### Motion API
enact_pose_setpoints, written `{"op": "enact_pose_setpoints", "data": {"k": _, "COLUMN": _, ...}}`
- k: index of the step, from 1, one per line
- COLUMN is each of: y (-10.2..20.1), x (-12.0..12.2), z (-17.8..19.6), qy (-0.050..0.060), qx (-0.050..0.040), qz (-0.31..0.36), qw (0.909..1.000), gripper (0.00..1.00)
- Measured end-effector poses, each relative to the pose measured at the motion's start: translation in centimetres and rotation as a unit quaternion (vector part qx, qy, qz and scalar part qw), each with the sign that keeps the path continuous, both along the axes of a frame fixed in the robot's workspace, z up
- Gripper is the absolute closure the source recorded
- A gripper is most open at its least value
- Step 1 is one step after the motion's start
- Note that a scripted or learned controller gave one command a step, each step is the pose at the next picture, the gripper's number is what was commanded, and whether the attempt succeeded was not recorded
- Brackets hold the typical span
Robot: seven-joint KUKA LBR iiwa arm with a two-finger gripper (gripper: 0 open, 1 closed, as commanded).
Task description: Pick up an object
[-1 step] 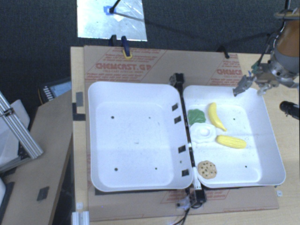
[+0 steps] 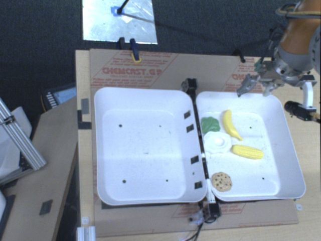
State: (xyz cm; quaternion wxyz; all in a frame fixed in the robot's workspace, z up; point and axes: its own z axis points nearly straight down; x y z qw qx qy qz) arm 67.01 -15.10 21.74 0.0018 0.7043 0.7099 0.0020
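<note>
The right bin (image 2: 281,134) holds a yellow banana (image 2: 230,124), a green leafy piece (image 2: 210,124), a white fried egg (image 2: 217,142), a yellow corn cob (image 2: 247,152) and a brown cookie (image 2: 221,182). My gripper (image 2: 258,86) hangs above the far edge of the right bin, beyond the banana. Its two grey fingers are spread apart with nothing between them. The arm with its orange band (image 2: 301,31) rises behind it at the top right.
The left bin (image 2: 145,144) lies beside the right one, joined by a black hinge strip (image 2: 195,139). Both sit on a cardboard sheet (image 2: 150,69). A shiny plate (image 2: 119,14) lies at the back. A metal rail (image 2: 20,139) stands at left.
</note>
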Motion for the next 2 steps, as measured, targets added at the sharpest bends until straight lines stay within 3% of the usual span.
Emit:
{"op": "enact_pose_setpoints", "data": {"k": 1, "y": 1.8, "x": -2.5, "z": -8.0, "qy": 0.006, "qx": 0.0008, "qz": -0.002, "qw": 1.0, "gripper": 0.0}}
{"op": "enact_pose_setpoints", "data": {"k": 2, "y": 5.3, "x": -4.5, "z": -13.5, "qy": 0.003, "qx": 0.001, "qz": -0.001, "qw": 1.0, "gripper": 0.0}}
